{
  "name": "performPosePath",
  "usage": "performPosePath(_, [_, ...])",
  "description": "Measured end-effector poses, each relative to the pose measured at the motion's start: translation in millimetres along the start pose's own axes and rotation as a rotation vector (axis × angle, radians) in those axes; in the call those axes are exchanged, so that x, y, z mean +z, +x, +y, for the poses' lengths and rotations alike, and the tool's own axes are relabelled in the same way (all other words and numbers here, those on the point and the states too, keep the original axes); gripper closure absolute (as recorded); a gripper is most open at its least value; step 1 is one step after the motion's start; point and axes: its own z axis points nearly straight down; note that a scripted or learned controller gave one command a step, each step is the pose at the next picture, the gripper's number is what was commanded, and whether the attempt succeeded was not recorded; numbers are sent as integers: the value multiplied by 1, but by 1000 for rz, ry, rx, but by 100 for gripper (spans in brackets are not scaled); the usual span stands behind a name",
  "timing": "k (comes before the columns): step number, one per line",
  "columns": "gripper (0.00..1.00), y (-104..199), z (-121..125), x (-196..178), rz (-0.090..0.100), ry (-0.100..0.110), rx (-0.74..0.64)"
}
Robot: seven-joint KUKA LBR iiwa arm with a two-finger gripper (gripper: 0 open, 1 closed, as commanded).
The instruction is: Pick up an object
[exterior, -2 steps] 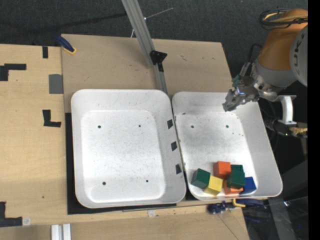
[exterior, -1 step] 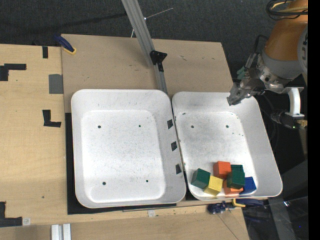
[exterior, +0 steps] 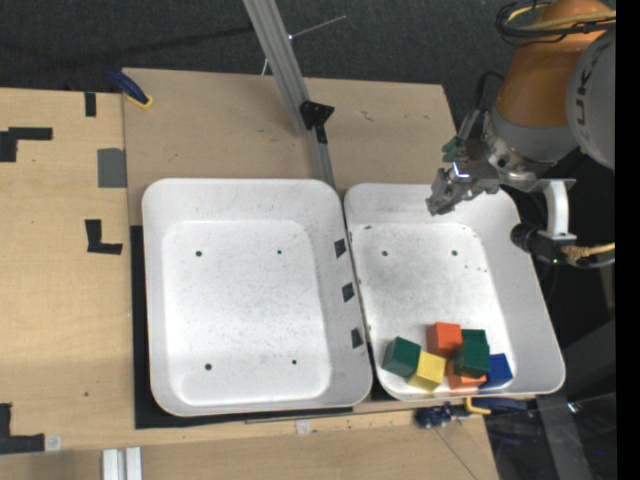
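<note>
Robot hand [exterior: 443,202] poised over the far rim of the right bin [exterior: 525,298], grip impossible to tell, nothing seen held, coloured blocks [exterior: 448,357] heaped in that bin's near corner, left bin [exterior: 160,268] just beside it.

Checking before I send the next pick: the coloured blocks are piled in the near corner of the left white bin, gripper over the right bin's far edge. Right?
Not quite. The camera view shows the coloured blocks piled in the near corner of the right white bin, not the left one. The gripper is over that bin's far edge.
</note>
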Motion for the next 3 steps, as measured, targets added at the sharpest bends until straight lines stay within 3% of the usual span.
performPosePath(3, [100,143,-52,-3,0,2,-2])
